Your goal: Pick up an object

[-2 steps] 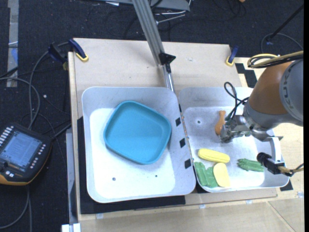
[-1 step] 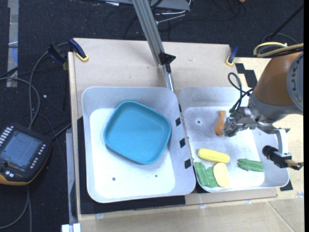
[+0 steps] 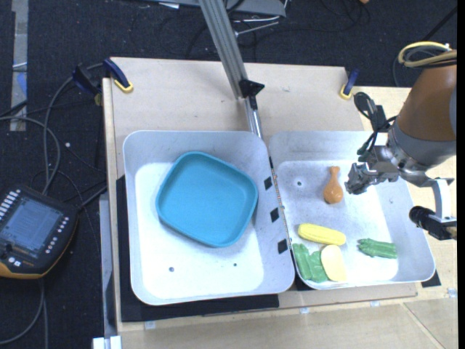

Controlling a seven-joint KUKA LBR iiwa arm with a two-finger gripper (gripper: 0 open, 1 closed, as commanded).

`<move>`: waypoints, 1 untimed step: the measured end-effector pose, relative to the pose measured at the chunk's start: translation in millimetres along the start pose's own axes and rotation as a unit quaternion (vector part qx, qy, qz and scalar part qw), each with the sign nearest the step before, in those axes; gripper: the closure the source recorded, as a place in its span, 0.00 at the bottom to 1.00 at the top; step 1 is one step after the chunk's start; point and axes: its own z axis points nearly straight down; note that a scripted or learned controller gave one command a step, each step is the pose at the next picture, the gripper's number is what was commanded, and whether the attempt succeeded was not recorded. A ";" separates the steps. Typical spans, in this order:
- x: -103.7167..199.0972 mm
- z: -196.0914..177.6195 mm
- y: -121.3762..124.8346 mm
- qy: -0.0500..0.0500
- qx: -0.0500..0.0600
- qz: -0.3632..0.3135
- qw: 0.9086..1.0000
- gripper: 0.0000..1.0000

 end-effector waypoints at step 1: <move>50.3 5.5 3.3 0.001 0.002 -0.002 1.000 1.00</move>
